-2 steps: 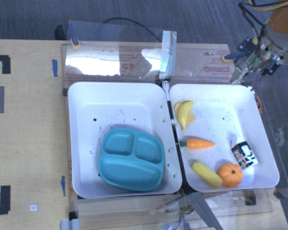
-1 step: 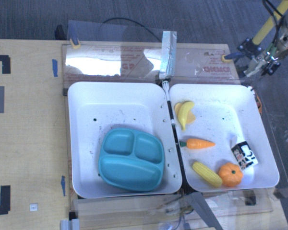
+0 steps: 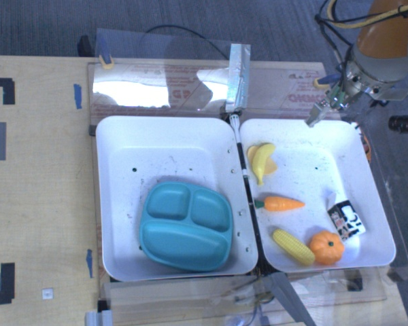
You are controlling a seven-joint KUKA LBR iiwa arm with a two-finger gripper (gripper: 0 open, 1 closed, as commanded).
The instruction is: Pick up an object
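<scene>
While claw (image 3: 324, 111) grip unclear, rt bin (image 3: 377, 202) w/ bumpy corn (image 3: 292, 246), round orange (image 3: 326, 248).

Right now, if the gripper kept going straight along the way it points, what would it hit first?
The gripper hangs at the far right rim of the right bin, slanting down and left. Carried on, it would probably meet bare bin floor first, before the banana. Depth is hard to judge from this single slanted view.
</scene>
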